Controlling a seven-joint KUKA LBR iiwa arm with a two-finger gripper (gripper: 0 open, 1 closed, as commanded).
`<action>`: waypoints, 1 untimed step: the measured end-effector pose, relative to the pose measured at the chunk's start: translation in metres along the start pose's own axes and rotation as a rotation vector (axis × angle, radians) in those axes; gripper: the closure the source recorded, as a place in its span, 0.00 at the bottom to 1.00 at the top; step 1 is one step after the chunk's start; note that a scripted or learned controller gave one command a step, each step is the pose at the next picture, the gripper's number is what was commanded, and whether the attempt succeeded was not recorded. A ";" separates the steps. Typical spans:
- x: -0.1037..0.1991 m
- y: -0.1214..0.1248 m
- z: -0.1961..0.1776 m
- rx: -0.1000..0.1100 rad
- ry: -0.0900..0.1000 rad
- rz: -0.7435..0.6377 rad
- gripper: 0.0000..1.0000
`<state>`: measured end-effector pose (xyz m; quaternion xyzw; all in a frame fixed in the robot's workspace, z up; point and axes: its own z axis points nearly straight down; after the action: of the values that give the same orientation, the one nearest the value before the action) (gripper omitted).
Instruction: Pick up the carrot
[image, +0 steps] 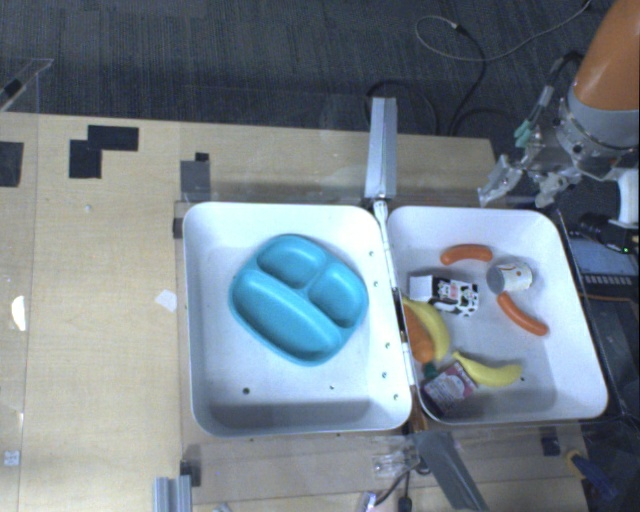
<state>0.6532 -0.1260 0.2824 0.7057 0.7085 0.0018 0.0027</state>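
The hand (527, 182) hangs above the far rim of the right bin (575, 345) with fingers spread apart and nothing between them, well apart from the carrot (424, 343) lying against the banana (468, 352) near the bin's left wall.

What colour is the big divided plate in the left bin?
Bright blue; the camera view shows the divided plate clearly.
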 end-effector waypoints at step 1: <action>-0.037 -0.023 0.163 0.001 0.001 -0.130 0.00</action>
<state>0.6311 -0.1633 0.1198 0.6580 0.7530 0.0016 0.0021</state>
